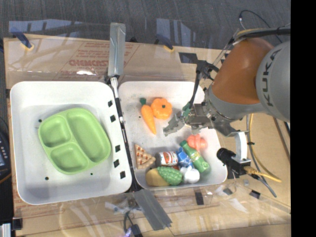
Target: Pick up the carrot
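The carrot [148,118], orange with a green top, lies on the floor of the right bin [129,132], in its upper left part. Its top points to the back and its tip to the front. An orange pumpkin [161,108] touches its right side. My gripper [178,120] hangs over the middle of the same bin, just right of the pumpkin and carrot. It is open, with nothing between its fingers. The grey arm with its orange band [242,73] reaches in from the right.
Toy foods crowd the front of the right bin: a pizza slice [143,155], a can [169,158], a green bottle [195,158], a pink fruit [197,142], a potato [155,177], a green bumpy piece [171,175]. The left bin holds a green divided plate [74,139].
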Tool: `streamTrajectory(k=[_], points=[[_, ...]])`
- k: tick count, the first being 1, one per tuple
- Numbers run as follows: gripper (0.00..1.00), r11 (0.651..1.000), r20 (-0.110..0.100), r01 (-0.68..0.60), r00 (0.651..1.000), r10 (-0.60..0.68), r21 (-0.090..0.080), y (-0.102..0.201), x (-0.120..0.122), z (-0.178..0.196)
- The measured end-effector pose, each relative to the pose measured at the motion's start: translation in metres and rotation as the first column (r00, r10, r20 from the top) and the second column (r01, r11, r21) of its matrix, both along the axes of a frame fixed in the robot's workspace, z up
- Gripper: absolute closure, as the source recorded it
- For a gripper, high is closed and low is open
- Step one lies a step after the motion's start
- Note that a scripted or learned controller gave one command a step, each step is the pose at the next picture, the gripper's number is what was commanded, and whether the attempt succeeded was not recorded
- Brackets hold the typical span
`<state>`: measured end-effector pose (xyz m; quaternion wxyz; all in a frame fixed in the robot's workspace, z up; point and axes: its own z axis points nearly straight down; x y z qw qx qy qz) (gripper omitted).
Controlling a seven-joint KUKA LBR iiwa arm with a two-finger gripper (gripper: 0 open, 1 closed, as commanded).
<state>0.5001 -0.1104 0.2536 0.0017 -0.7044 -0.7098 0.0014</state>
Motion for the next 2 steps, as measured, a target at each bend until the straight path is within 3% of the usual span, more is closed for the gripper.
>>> streamTrajectory(k=[1, 2], points=[[0.00, 0.973, -0.001, 0.229, 0.973, -0.229, -0.001, 0.008, 0.072, -0.078], [0.00, 0.982, -0.001, 0.188, 0.982, -0.188, -0.001, 0.041, 0.045, -0.062]])
